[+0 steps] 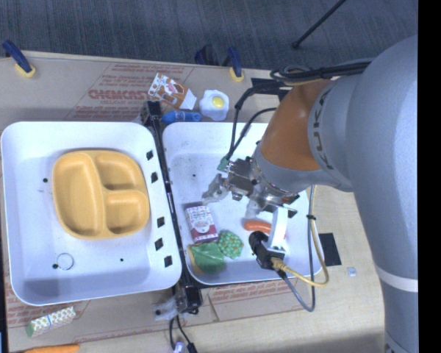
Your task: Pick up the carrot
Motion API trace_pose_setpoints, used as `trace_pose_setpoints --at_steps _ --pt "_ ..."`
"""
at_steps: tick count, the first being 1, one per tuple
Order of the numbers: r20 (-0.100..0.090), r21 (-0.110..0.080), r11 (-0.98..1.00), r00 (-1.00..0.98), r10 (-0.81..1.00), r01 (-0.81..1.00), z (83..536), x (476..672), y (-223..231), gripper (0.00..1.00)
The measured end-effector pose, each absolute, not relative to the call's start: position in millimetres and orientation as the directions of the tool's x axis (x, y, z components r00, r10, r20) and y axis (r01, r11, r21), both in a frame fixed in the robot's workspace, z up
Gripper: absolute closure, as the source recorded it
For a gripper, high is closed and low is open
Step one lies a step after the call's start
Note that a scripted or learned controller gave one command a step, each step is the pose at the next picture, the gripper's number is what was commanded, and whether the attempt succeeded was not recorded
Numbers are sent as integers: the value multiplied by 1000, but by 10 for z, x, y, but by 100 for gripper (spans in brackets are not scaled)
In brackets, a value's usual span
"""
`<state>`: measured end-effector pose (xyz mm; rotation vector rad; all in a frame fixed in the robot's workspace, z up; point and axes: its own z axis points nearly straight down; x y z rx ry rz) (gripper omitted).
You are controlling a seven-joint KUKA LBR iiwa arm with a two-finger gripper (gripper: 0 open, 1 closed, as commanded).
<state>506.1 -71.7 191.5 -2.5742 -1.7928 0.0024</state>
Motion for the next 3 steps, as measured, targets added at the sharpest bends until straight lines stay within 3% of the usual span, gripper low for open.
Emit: trace_pose_setpoints --at_steps 1,2,3 --pt "-1 -8 -491 491 871 871 1909 4881 -434 0" --pt "0 -6 -443 443 897 897 1911 5389 370 0" --pt "0 -4 -255 255 967 967 1915 6234 158 0"
